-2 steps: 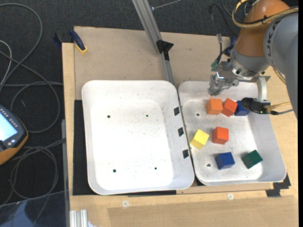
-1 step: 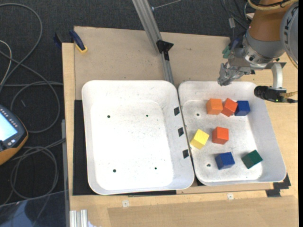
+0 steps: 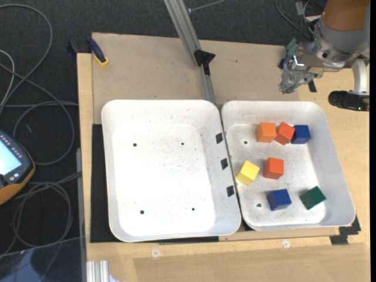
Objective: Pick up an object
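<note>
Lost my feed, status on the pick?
Gripper above the right bin's far rim, holding nothing. Seven blocks in that bin, untouched; nearest is the blue block. Nothing in the way.

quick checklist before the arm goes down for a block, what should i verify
1. Blocks to pick: ok, seven lie in the right bin.
2. End effector position: not ok, it sits beyond the bin's far rim, not over a block.
3. End effector carrying nothing: cannot tell.
4. Isolated target: ok, the yellow block and green block stand apart.
5. Crowded cluster: not ok, the two orange blocks and a blue block touch at the far side.
</note>
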You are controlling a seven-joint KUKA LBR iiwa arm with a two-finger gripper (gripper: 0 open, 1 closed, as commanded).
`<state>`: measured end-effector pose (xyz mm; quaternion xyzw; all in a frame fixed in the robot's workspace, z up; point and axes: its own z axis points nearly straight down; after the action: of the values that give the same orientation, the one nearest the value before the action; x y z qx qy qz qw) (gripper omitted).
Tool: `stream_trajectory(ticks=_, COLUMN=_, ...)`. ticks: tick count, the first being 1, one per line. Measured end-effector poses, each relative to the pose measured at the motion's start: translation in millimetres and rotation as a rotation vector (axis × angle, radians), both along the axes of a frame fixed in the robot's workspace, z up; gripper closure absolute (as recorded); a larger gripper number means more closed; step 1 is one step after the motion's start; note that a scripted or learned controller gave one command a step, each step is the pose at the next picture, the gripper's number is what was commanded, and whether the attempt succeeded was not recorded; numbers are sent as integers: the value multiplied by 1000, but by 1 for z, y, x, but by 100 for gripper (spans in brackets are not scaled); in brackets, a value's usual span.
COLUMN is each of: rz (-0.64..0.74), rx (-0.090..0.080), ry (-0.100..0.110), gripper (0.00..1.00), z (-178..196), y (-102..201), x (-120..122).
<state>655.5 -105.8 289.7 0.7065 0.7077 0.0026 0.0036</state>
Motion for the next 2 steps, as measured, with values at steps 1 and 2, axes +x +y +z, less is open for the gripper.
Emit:
stream_trajectory(ticks=1, rz=3, rx=3, ry=11, gripper=100, z=-14, y=43, x=-16)
stream_trajectory(ticks=2, rz=4, rx=4, ry=11, gripper=100, z=-16, y=95, x=-44)
